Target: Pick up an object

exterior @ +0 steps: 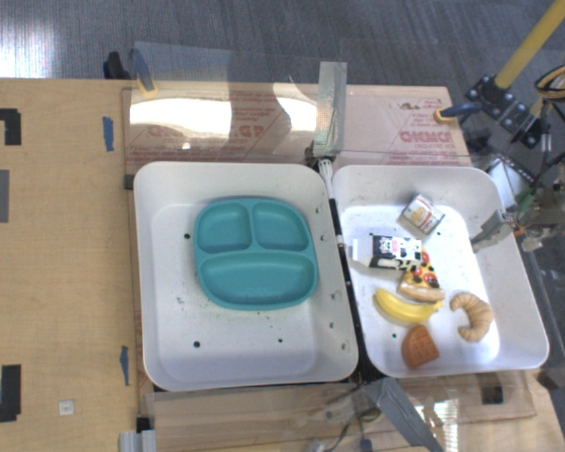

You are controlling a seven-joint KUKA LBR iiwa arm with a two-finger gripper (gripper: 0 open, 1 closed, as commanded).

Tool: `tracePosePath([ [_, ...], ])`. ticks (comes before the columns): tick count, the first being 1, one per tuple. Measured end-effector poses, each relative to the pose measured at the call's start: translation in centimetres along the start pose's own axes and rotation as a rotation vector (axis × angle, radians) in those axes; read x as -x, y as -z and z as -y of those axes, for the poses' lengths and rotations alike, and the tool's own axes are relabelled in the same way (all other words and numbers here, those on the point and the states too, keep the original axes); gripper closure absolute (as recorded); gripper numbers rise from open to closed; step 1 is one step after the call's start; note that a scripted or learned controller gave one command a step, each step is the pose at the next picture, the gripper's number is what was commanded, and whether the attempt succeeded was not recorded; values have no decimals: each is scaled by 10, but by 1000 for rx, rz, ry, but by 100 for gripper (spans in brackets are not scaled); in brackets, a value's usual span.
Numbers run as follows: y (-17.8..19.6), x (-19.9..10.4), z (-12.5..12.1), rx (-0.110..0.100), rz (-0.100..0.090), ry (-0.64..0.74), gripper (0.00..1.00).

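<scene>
The end effector (494,229) sits at the right edge of the frame, over the right bin's (518,347) rim — whether spread or pressed together cannot be told. In that bin lie a banana (402,307), a croissant (474,314), a pizza slice (420,281), a small carton (421,215) and a black-and-white box (395,250). The left bin (160,328) holds a teal divided plate (255,252).
</scene>
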State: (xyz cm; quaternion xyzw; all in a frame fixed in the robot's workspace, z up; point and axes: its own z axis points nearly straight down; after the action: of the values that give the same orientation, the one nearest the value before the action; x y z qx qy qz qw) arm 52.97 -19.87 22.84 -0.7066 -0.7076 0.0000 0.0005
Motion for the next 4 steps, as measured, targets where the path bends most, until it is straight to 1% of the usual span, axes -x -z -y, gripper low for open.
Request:
tracePosePath([
  [1, -123, -27, 1, -12, -3, -72, 0],
  [2, -139, -56, -59, 12, 18, -320, 0],
  [3, -139, -76, -98, 21, 19, -638, 0],
  [4, -141, -94, -128, -20, 8, -950, 0],
])
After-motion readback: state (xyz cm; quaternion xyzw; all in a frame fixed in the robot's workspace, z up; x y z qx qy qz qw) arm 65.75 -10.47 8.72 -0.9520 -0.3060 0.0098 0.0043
